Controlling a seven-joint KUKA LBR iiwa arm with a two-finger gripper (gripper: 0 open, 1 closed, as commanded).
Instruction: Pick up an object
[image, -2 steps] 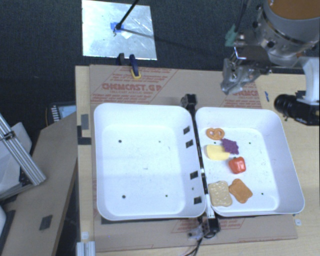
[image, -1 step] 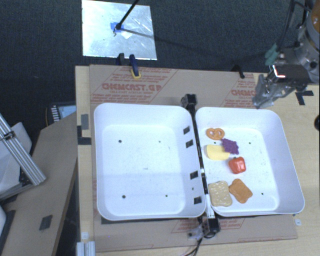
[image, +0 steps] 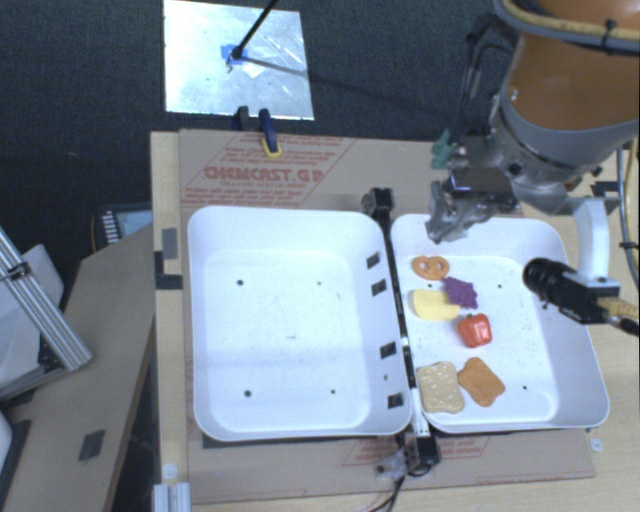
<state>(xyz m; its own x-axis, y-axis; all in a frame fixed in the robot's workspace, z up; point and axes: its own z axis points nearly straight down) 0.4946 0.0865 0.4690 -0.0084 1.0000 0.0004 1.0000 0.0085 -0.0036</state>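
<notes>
Nearest you, at the front of the right bin (image: 575, 405), lie two flat toy pieces side by side and touching: a pale cracker (image: 440, 387) and a tan toast slice (image: 481, 381). Just behind them sits a red pepper (image: 475, 329), then a yellow cheese wedge (image: 434, 305) with a purple grape cluster (image: 460, 292) touching its far right edge. Farthest of the group is a small brown pretzel (image: 431, 267), near the bin's back-left corner. The left bin (image: 220, 400) beside it shows only its white floor.

The gripper (image: 447, 222) hangs over the back rim of the right bin, just beyond the pretzel, with nothing between the jaws. You cannot tell from this slant whether they are wide or narrow.

Judging by that, you are at the approach step: no object is lifted yet. The pretzel is the closest candidate. The next move calls for bringing the jaws forward over it, then lowering until they straddle it.

The pretzel lies flat, its long axis running roughly left to right across the view; it is nearly as deep as it is wide, so the pointing is weak. The cheese wedge reads more clearly, long axis also left to right, with its broader end toward the grapes.
</notes>
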